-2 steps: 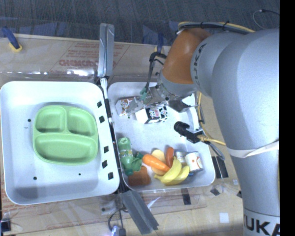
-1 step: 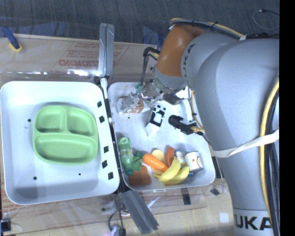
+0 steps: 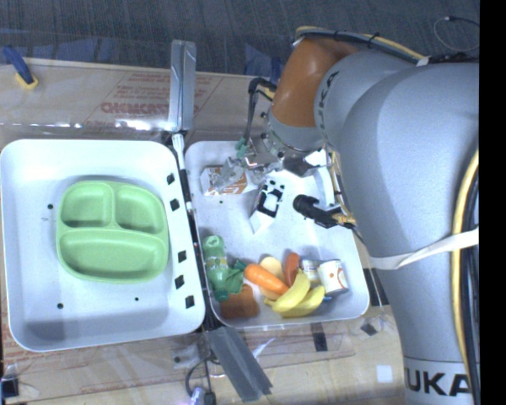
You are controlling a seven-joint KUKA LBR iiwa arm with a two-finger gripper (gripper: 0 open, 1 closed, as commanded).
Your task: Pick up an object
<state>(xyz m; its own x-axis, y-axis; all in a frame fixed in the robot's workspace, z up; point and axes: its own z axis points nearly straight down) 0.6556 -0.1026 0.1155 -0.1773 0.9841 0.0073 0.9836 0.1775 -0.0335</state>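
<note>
gripper [image 3: 251,154] low in right bin [image 3: 354,298], at a crumpled packet [image 3: 222,178] near the back wall; finger state cannot be told. carrot [image 3: 264,278] and bananas [image 3: 299,297] lie at front; green tray [image 3: 112,229] in left bin [image 3: 17,175].

The arm [image 3: 405,159] is a bulky, rounded body of smooth light grey that takes up the right side of the frame. Toward the upper centre it narrows into a glossy orange band [image 3: 304,87]. Thin dark cables [image 3: 363,39] run along the band's upper edge, and another thin cable curves at the upper right. A pale strap [image 3: 430,247] crosses the grey shell at centre right. At the lower right, dark capitals on the shell read "UKA" [image 3: 438,384]. Below the band sits a small metallic head carrying a white plate with a black square pattern [image 3: 271,199].
</note>
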